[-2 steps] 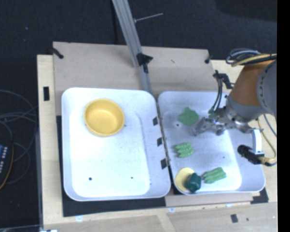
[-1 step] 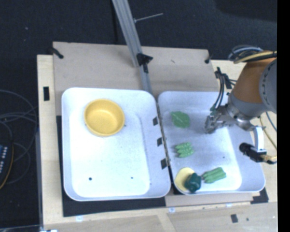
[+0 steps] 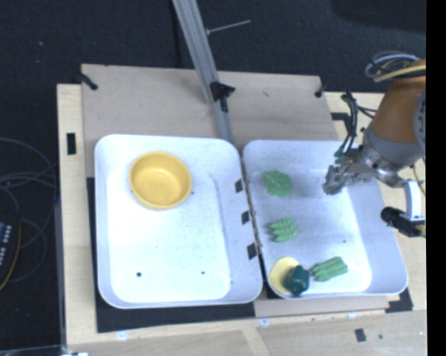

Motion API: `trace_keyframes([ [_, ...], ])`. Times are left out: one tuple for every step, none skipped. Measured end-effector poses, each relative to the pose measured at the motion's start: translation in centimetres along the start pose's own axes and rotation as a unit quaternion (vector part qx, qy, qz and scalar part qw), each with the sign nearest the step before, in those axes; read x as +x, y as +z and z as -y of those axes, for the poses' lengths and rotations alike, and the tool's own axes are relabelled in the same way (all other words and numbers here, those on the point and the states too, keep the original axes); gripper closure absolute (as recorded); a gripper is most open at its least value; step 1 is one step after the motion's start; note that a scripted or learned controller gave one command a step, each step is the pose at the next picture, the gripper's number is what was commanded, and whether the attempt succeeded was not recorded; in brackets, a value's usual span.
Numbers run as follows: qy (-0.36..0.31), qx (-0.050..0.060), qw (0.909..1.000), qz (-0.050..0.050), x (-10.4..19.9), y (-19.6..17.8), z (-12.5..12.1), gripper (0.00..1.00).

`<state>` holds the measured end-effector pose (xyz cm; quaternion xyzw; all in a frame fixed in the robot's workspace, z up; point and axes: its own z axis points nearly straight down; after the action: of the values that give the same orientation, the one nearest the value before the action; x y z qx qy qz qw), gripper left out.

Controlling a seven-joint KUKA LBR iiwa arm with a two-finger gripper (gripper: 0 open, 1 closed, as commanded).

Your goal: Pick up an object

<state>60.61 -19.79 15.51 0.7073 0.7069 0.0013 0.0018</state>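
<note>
Right bin (image 3: 371,273): three green toys (image 3: 277,183) (image 3: 283,231) (image 3: 329,268), yellow cup (image 3: 280,272) with dark piece (image 3: 297,279) at near edge.
Gripper (image 3: 334,180): over right bin's far right; finger state unclear, holds nothing visible.
Left bin (image 3: 163,273): yellow bowl (image 3: 160,179) far left; near half open.

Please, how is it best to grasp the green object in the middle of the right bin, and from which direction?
Probably from above, across its narrow width. The green object lies flat on the right bin floor, apart from the other items, with bare floor all around it. The gripper is above the bin's upper right part.
</note>
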Motion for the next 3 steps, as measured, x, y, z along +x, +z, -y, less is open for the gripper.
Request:
trace_keyframes([
  [0.0, -0.001, 1.0, 0.0, 0.0, -5.3, -1.1, 1.0],
  [0.0, 0.0, 1.0, 0.0, -0.1, -8.9, -1.2, 1.0],
  [-0.002, 0.002, 1.0, 0.0, 5.3, -7.9, 0.3, 1.0],
])
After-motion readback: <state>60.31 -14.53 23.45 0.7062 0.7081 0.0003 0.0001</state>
